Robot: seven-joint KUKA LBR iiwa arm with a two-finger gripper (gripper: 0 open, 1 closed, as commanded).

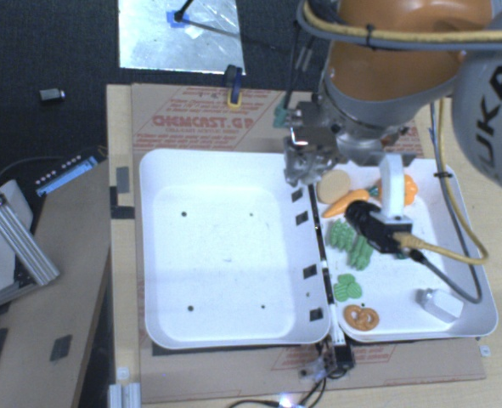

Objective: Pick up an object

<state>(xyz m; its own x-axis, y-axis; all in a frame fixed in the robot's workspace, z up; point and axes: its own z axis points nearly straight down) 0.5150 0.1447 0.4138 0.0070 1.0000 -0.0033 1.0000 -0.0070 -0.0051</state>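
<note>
Camera view has the arm coming in from the upper right, with its gripper down at the top left corner of the right bin, right by the wall it shares with the left bin. Honestly can't tell if the gripper is open or closed, or whether it's got anything. Just beside it sits a tan cookie, touching an orange carrot. Lower down are green ridged pieces, a small green piece, a pretzel near the bottom edge, and a grey block at lower right.
</note>
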